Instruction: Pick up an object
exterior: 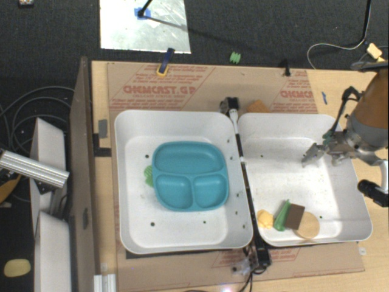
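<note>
A blue tray [189, 175] sits mid left bin [130, 163]; a yellow piece [265, 219], green stick [282, 215], brown block [295, 216] and tan disc [308, 225] cluster at the right bin's [346, 181] near edge. The gripper [322, 152] hangs by that bin's right edge, fingers spread and empty, so nothing is picked yet

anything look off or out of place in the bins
A small green piece is wedged at the left edge of the blue tray in the left bin, mostly hidden beneath it. The other items sit bunched at the right bin's front edge.
</note>
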`<action>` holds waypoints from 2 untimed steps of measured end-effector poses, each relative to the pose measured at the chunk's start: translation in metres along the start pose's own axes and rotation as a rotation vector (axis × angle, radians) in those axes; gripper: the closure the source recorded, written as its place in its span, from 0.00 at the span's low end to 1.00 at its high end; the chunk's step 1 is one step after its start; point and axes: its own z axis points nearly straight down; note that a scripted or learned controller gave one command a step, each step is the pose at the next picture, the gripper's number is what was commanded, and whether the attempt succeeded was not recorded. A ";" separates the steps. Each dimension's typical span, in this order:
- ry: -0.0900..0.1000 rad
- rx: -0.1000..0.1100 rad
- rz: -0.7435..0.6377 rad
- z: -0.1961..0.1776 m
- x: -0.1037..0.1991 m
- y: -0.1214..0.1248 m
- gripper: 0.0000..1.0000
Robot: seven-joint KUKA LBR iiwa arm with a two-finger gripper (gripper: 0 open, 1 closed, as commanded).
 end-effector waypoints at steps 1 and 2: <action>-0.001 -0.009 -0.008 0.049 0.014 0.076 0.00; -0.005 -0.016 -0.001 -0.047 -0.008 0.080 0.00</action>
